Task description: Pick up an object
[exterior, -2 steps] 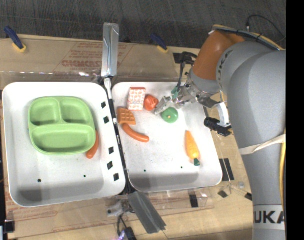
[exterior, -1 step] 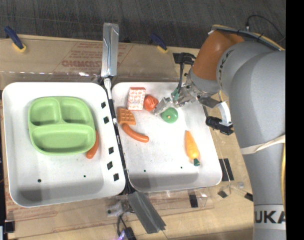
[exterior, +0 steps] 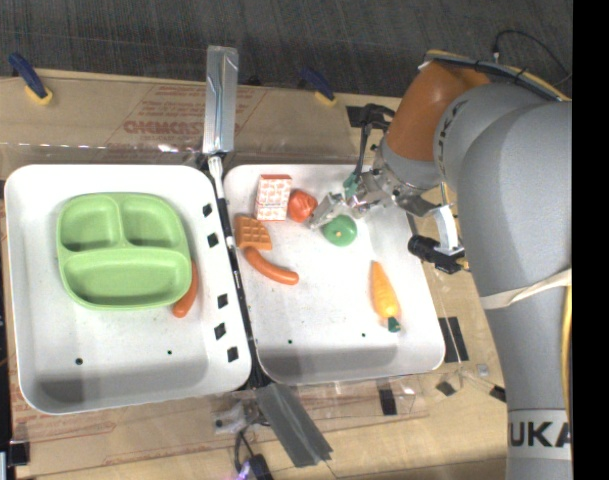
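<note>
Reaching in from three o'clock, the arm point(exterior: 484, 168) hangs over the right bin point(exterior: 329, 353), and its gripper point(exterior: 346, 206) sits low at the bin's twelve o'clock end, right on top of a green apple point(exterior: 339, 232). The claw touches or nearly touches the apple's upper side, but whether it is released or clenched cannot be told from up here, and nothing is plainly seen between its tips. Just at nine o'clock of the claw lies a tomato point(exterior: 301, 205), touching a red-and-white box point(exterior: 273, 197). Below the box, at six o'clock, sits a waffle point(exterior: 252, 233), and a sausage point(exterior: 272, 267) lies slanted just under that. Over toward four o'clock of the apple, well apart, a carrot point(exterior: 384, 291) lies lengthwise with its green tip at the bottom. Across the divider, the left bin point(exterior: 44, 368) carries a green tray point(exterior: 124, 250), with a second sausage point(exterior: 186, 298) tucked against the tray's four o'clock corner.
</note>
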Robot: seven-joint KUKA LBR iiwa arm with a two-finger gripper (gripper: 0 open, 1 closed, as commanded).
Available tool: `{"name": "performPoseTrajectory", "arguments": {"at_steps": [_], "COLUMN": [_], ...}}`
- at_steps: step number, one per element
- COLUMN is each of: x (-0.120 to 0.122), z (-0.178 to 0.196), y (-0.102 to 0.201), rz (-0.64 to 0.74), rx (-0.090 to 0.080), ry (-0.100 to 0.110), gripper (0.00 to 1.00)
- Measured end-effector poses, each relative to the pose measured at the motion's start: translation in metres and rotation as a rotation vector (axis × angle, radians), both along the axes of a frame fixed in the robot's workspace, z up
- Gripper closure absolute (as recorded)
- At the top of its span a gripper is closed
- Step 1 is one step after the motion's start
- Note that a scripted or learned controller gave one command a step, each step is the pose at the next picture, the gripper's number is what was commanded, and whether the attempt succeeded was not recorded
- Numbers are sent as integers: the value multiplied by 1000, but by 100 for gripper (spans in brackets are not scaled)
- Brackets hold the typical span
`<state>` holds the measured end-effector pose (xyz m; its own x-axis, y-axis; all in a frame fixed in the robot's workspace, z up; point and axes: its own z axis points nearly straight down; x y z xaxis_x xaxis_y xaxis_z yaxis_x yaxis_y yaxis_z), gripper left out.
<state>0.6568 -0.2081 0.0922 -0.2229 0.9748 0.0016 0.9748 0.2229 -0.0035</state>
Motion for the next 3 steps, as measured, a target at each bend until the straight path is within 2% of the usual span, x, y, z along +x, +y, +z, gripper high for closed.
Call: {"name": "performPoseTrajectory", "arguments": {"at_steps": [1,2,3], "x": [1,2,-4], "z": [11,120,170], "y": [1,70,66], "rz": [6,-74,-310], "rx": [-1,-1,-2], "ry": [0,-8,-4], "gripper": [100,100,100]}}
